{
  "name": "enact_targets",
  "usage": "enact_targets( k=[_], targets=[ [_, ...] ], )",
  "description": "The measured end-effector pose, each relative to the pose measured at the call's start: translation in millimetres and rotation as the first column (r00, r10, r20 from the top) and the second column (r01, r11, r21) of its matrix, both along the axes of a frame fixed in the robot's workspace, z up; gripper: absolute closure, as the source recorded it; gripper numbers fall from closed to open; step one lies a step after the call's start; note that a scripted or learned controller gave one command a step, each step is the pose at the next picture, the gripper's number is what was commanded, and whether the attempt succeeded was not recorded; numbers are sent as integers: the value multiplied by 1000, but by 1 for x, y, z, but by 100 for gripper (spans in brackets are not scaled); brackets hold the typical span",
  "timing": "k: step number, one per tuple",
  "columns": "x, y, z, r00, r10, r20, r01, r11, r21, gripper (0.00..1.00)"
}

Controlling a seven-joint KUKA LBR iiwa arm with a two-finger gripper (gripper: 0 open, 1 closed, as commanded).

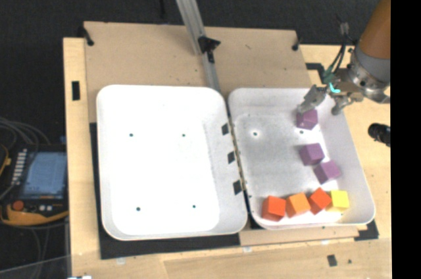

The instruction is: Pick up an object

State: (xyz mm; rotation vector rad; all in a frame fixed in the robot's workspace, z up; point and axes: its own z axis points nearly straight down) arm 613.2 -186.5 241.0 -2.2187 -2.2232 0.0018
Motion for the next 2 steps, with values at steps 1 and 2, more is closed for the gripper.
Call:
enact_targets(
  k=[1,2],
  targets=[
    [1,0,2,1000,2,2,-2,1000,-2,0],
    [-9,0,-47,1000,-2,-2,2,1000,-1,0]
  ],
)
